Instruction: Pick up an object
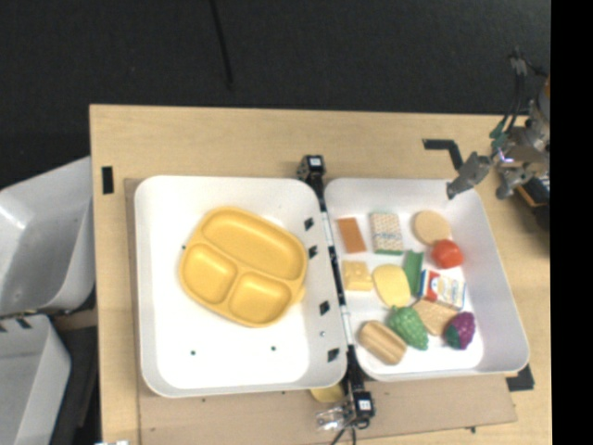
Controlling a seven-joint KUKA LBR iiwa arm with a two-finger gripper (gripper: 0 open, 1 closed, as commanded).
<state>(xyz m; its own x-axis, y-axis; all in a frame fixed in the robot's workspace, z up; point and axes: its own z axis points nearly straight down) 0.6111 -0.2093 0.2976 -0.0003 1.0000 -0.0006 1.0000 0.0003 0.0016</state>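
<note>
Surface [278, 137]: pale wood-grain board bearing two shallow white bins with rounded corners.

End effector [463, 176]: dark, angular metal, at the far right edge of the right bin [496, 276], hanging just above its upper right corner; whether it is open or closed cannot be told. The wrist [523, 151] reaches in from the right, low and roughly level.

Below and left of the end effector, inside the right bin: small plastic toy foods, smooth and glossy. Nearest is a round tan biscuit [430, 226], then a red tomato [447, 253], a pale speckled cracker [386, 232], an orange slab [350, 235], a yellow wedge [392, 286], a green leafy piece [408, 326], a purple piece [460, 330] and a bread loaf [382, 342].

Far left of the end effector: left bin [157, 341] with a yellow three-compartment plate [244, 267].
</note>
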